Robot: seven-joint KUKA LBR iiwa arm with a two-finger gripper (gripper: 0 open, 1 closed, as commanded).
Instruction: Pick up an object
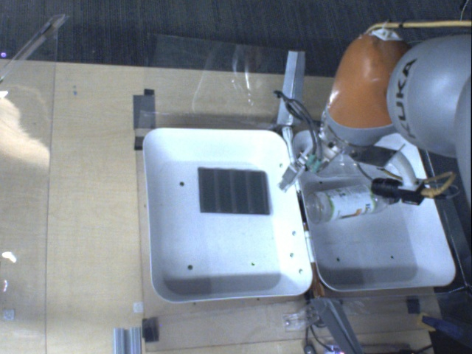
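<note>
The wooden counter carried two shallow white bins side by side, and the left bin serves here as the landmark. Inside that left bin, slightly above and left of its middle, lay a dark ribbed rectangular patch (whether it was a mat or a grate could not be told), its long side running left to right.

Just beyond the left bin's right rim, near its upper right corner, the end effector hung over the seam between the two bins. Its metal tip reached down and leftward toward that rim. Whether it was parted or closed could not be told, since cables and the wrist crowded the spot.

Further right of the left bin, in the right bin, lay a clear plastic bottle on its side. Its long axis ran nearly left to right, tilted a little so that the right end sat higher. The rounded pale end lay toward the left bin, close to the shared wall; which end carried the cap could not be made out. A printed label wrapped its middle.

Above the bottle and to the right of the left bin loomed the grey arm with its orange band, covering the right bin's upper part.
</note>
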